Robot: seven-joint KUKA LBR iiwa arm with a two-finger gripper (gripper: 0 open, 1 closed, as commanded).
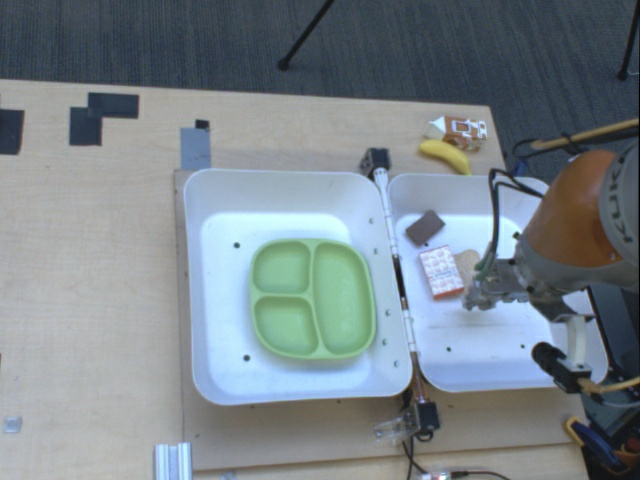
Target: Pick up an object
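Objects for the pick sit in the right bin (560, 368): a red-and-white patterned packet (441, 271) near the bin's left wall, a dark grey block (424, 227) just beyond it toward the far-left corner, and a tan piece (468, 261) touching the packet's right edge. Largest item overall is the green divided plate (312, 299), centred in the left bin (215, 298), three compartments, lying flat. Arm (580, 223) enters over the right bin's right side, orange band up top. Pincer (480, 298) is low over the bin floor, just right of the packet and near the tan piece; can't tell whether it's released or clenched, nothing visibly between the tips. Outside the bins, near the counter's (90, 298) far edge: a banana (445, 154) with a small carton (462, 128) just behind it.
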